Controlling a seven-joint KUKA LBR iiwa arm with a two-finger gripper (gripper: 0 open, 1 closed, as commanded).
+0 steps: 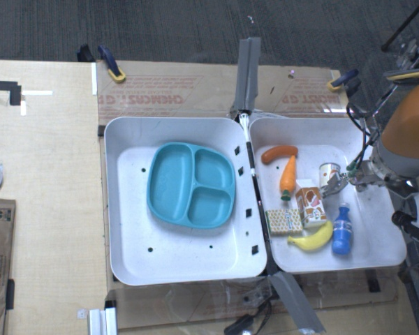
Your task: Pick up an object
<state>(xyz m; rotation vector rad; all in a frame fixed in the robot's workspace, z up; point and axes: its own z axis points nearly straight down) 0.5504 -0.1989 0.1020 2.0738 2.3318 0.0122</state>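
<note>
The right bin (pixel 377 253) holds several toy items. Among them are an orange-brown sausage (pixel 279 153), a carrot (pixel 288 176), a small can (pixel 327 172), a brown-and-white carton (pixel 311 206), a tan waffle block (pixel 284 221), a yellow banana (pixel 313 239) and a blue bottle (pixel 342 232). My gripper (pixel 338 183) reaches in from the right. It sits just right of the can and above the bottle, over the middle of this bin. I see nothing held in it.
A blue divided plate (pixel 192 185) lies in the left bin (pixel 126 243). A grey divider post (pixel 248 75) stands between the bins at the back. The arm's orange band (pixel 405 121) and its cables hang over the right bin's right rim.
</note>
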